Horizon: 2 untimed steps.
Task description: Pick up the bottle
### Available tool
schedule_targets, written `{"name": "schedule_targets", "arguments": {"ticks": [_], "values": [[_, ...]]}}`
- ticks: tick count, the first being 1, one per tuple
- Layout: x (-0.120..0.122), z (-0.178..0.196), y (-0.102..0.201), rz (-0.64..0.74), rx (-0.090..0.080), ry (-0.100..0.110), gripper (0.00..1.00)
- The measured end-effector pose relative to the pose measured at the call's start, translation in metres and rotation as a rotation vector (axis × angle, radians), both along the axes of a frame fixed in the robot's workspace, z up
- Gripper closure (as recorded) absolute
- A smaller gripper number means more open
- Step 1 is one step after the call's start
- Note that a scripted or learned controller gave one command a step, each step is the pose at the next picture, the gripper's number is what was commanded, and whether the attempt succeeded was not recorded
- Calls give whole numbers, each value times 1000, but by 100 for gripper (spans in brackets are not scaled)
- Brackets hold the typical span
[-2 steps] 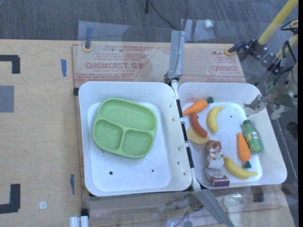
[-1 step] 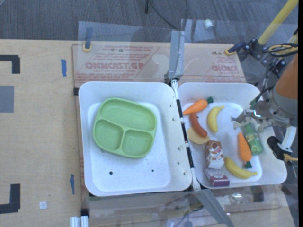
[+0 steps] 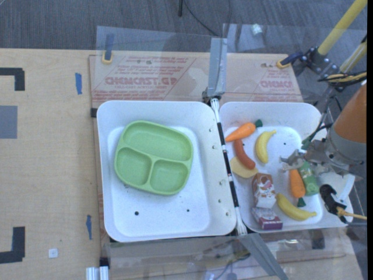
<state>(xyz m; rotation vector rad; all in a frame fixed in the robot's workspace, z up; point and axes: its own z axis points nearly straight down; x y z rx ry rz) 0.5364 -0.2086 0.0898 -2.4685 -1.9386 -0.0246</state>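
Position: the one camera is sitting fixed above the bench (image 3: pixel 41 174).
Facing: it is looking down at a slant.
Reach: it is taking in both bins, the left bin (image 3: pixel 116 214) lying far from the claw (image 3: pixel 300 162).

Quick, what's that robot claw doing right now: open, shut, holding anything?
Gripper: in the right bin, over a carrot and something green; grip cannot be told.

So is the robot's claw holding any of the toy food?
I can't tell. The gripper sits low over a carrot in the right bin, its tips hidden.
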Motion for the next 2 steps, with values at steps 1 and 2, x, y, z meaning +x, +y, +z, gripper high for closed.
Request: {"name": "schedule_targets", "arguments": {"ticks": [1,2], "values": [[-1,9,-5,-6,-10,-1,100],[58,113,48,-219,-12,12,100]]}}
